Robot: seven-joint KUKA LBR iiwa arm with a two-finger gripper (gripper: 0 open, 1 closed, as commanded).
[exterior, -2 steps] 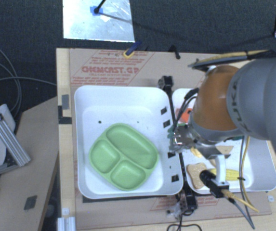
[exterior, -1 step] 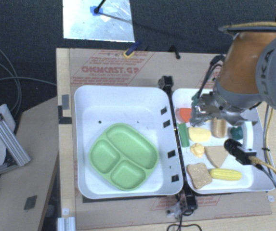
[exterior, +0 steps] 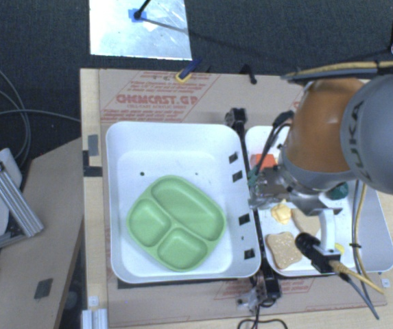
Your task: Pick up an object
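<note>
Bins stood side by side on the table (exterior: pixel 59 204), both white and shallow. In the left bin (exterior: pixel 124 156) a green divided plate (exterior: pixel 175 221) lay flat, toward the lower part. The grey arm (exterior: pixel 347 136) came in from the right of the frame and covered much of the right bin (exterior: pixel 381 252). Its gripper (exterior: pixel 263 192) was low over that bin's left side, near the wall between the bins. Whether it was apart or together I could not tell. Just below it lay a small yellow piece (exterior: pixel 280 214), with a slice of toast (exterior: pixel 284 249) lower still and an orange block (exterior: pixel 265 161) above.
</note>
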